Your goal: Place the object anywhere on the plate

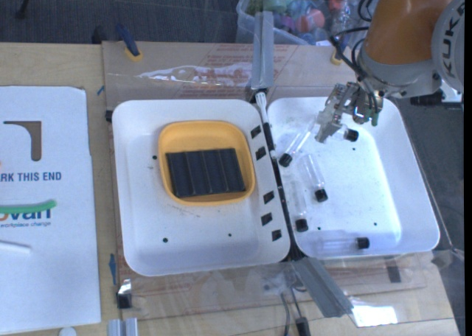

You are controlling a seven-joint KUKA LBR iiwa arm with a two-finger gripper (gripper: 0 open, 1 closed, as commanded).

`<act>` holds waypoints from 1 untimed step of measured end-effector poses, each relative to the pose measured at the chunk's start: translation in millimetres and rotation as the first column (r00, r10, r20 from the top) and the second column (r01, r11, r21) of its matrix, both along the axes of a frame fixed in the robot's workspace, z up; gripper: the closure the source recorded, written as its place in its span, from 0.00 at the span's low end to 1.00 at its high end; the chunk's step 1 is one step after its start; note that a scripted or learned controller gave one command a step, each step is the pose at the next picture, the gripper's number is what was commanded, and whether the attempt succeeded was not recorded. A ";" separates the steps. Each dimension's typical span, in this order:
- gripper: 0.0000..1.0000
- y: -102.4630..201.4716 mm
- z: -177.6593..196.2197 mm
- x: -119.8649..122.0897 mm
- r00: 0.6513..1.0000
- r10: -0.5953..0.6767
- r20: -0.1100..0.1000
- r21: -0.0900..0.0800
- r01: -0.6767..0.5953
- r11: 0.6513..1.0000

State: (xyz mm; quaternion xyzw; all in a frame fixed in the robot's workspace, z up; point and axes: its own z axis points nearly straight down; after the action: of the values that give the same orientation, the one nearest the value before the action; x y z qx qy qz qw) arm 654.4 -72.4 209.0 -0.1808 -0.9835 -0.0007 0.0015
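Lying scattered in the right bin [413, 180], the clear tubes with black caps [313, 176] look light, stiff and slippery; mid-barrel seems the surest hold. The yellow plate [171, 139] in the left bin [136, 202] carries a dark ridged block [206, 172]. The gripper [328, 130] hangs over the bin's upper part, slightly parted, apparently holding nothing.

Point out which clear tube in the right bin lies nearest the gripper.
The clear tube slanting up toward the gripper; the other tubes lie lower in the right bin.
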 end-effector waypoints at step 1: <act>1.00 -28.3 188.0 -9.6 0.980 0.197 0.007 -0.001 -0.197 0.980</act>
State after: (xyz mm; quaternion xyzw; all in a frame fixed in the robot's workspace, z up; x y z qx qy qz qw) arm 644.8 -100.6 397.0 -0.0826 -0.9966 -0.0009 -0.0020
